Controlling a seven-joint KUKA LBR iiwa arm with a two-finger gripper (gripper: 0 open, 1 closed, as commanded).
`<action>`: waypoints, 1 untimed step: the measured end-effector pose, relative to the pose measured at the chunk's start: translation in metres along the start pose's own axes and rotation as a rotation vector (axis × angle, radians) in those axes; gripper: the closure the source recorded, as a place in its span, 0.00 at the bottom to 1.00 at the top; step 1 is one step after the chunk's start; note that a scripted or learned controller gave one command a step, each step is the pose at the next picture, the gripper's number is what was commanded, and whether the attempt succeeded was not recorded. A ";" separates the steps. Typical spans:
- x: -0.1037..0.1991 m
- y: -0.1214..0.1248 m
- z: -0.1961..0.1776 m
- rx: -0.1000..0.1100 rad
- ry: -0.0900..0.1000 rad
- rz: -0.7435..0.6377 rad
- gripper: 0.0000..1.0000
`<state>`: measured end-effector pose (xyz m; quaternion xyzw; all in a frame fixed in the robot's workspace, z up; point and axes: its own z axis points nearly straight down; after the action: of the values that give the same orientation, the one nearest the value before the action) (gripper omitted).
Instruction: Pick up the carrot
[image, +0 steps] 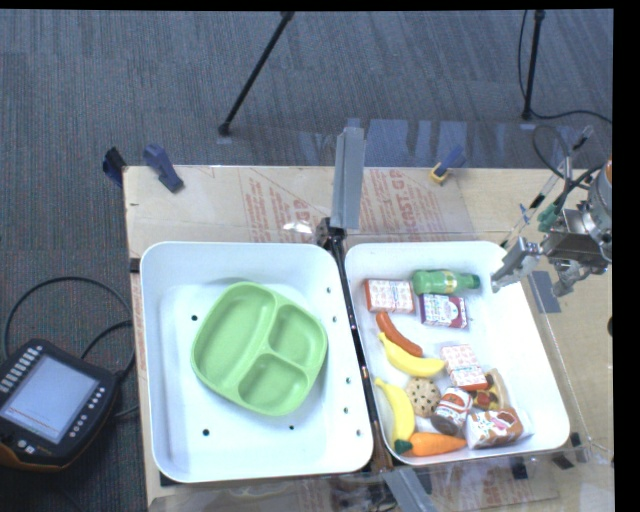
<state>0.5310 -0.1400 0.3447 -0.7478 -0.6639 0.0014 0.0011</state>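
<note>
The carrot (432, 444) is orange with a green top and lies flat at the near edge of the right bin (548, 372), between a banana and a small snack packet. My gripper (522, 290) hovers over the far right corner of that bin, well away from the carrot. Its two grey fingers are spread open with nothing between them.
The right bin also holds two bananas (410, 358), a red sausage (392, 329), a green bottle (444, 282), a cookie (422, 396) and several small boxes and packets. A green divided plate (262, 348) sits in the left bin (160, 300). A pendant (50, 400) lies on the floor at left.
</note>
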 end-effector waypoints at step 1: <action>0.047 -0.031 0.132 0.004 0.002 -0.223 0.00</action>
<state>0.5053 -0.0902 0.2129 -0.6692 -0.7431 0.0018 0.0032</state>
